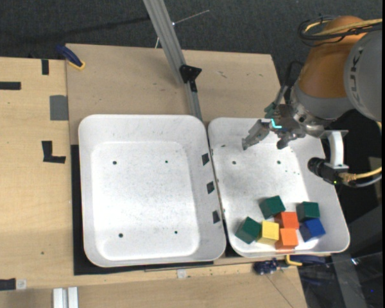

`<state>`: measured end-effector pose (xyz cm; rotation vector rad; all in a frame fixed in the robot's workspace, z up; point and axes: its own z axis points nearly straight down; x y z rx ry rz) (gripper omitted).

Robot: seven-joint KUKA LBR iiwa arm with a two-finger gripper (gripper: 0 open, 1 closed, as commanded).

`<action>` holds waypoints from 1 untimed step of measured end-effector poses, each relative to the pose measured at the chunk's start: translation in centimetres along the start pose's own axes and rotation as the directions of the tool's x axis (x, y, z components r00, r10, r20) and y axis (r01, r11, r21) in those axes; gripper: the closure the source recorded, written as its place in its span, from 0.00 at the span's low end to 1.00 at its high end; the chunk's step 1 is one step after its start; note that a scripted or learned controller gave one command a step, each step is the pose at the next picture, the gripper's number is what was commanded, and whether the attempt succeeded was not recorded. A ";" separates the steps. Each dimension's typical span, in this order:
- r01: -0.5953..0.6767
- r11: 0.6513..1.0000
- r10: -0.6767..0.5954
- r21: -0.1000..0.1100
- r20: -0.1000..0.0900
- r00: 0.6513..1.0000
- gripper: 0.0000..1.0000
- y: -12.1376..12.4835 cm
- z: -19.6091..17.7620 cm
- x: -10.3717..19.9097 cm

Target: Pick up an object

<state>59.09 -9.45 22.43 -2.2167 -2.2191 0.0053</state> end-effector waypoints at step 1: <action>0.002 1.000 -0.002 -0.004 0.001 1.000 0.00 0.1 -0.2 0.0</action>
